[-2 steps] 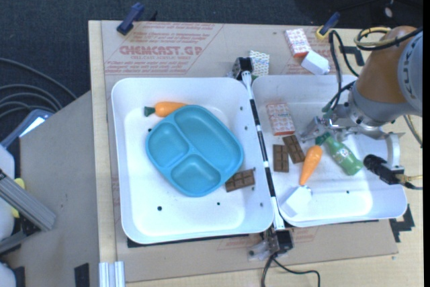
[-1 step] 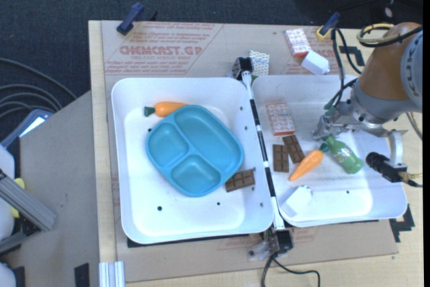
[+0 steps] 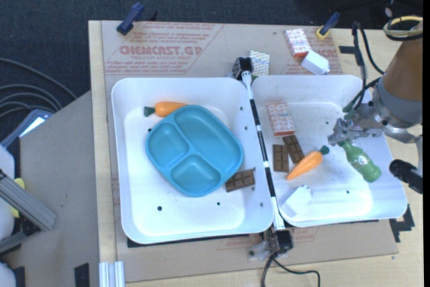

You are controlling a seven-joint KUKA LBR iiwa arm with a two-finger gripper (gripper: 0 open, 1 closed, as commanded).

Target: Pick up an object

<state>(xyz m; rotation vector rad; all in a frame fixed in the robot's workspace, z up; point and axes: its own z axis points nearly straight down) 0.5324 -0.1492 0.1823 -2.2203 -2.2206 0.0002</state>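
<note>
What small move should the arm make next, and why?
Probably lower the claw straight down onto the green bottle. The claw sits in the right bin at the bottle's top end with nothing visibly between its fingers, and the carrot lies a little apart to the left.

Green bottle [image 3: 359,160] lies on its side in the right bin, near the right wall. Orange carrot [image 3: 306,165] lies tilted just left of it.
</note>
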